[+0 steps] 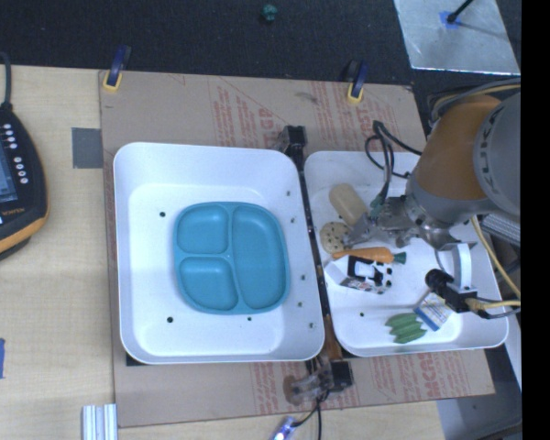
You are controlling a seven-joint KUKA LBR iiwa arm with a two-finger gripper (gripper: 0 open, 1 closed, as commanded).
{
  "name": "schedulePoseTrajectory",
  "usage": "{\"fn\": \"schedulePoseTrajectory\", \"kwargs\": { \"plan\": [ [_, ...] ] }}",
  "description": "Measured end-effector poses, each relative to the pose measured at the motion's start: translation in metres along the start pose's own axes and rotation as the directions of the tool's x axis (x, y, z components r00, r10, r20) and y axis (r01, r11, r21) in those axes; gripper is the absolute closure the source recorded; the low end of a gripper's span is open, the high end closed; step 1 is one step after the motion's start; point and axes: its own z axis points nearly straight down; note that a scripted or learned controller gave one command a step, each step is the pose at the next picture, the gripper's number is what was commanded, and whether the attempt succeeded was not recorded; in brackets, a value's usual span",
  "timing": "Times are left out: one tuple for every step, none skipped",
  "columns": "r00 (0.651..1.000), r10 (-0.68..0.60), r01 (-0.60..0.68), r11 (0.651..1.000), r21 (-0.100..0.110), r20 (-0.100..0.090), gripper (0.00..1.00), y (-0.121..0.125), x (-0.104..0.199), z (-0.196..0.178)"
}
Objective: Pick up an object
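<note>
The right bin (pixel 477 337) holds several small things: a beige cylinder (pixel 346 202), a round speckled cracker (pixel 334 236), an orange carrot (pixel 370 254), a black-and-white piece (pixel 367 271), a green pea pod (pixel 405 326) and a small blue-and-white item (pixel 432 314). My gripper (pixel 386 222) hangs low over the middle of this bin, just right of the beige cylinder and right above the carrot's far end. Nothing shows between its fingers. The grey and orange wrist (pixel 454 168) covers the bin's back right part.
In the left bin (pixel 137 246) lies a blue divided plate (pixel 230 257). A black and orange teach pendant (pixel 5 186) rests on the bench at far left. Clamps (pixel 293 137) sit between the bins at the back and the front.
</note>
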Motion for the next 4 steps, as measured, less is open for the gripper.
{"fn": "schedulePoseTrajectory", "kwargs": {
  "plan": [
    [1.000,0.003,-0.003,1.000,-0.003,0.002,0.00,-0.023,0.016,-0.001],
    [1.000,-0.001,0.001,1.000,-0.002,0.000,1.00,-0.023,0.017,-0.011],
    [1.000,-0.001,0.001,1.000,-0.002,0.000,0.00,-0.023,0.017,-0.011],
    [1.000,0.002,-0.002,1.000,0.005,-0.003,0.00,-0.028,0.021,0.002]
  ]
}}
